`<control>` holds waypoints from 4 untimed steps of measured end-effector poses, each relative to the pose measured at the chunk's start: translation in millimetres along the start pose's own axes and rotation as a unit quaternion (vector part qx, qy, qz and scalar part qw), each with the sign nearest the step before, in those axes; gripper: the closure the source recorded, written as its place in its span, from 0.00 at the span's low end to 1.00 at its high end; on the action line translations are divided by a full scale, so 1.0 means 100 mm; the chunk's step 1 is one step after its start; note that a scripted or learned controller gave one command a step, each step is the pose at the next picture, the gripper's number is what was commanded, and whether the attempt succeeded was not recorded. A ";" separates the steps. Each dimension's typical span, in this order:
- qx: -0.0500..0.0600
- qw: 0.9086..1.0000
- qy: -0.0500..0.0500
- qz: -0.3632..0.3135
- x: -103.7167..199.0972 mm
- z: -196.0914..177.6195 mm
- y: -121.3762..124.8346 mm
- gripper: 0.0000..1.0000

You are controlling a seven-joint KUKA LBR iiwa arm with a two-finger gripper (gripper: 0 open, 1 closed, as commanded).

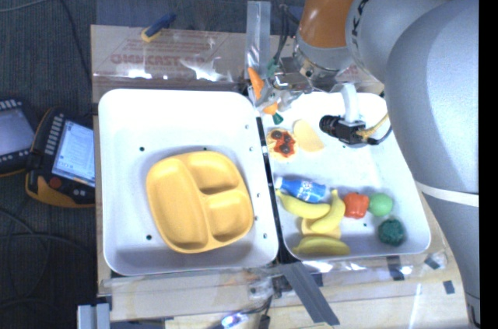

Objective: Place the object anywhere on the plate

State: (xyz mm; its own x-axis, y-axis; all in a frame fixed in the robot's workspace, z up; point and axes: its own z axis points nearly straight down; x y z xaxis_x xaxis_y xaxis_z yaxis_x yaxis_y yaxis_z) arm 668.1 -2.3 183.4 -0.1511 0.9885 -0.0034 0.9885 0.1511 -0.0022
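Arm (405,32) reaches in from right, wrist bent down over the right bin's (405,187) far left corner. Gripper (272,90) low there; grip state cannot tell, cluttered. Plate (201,199) in left bin. Banana (315,211), bottle (305,189) in right bin.

Our grey arm (436,63) reaching in from the right, orange band (331,5) above our wrist, our hand (274,90) lowered at the far edge, its tip too small to read

The plate (201,199) lies in the left bin (117,164); toys crowd the right bin (405,187)
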 end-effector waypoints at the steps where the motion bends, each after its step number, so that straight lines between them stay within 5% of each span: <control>1: 0.001 1.000 0.002 0.014 0.70 0.01 -0.81 1.00; 2: 0.001 0.993 0.002 -0.122 1.20 -0.12 -1.38 1.00; 3: 0.001 0.994 0.002 -0.109 1.91 0.04 -1.09 1.00; 4: 0.001 0.979 0.002 -0.204 1.67 -0.07 -1.62 1.00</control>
State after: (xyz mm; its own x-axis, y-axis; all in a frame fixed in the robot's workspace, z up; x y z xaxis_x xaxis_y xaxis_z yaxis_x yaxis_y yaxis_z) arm 483.0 138.4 189.7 -0.5329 0.8462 0.0012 0.8462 0.5329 -0.0042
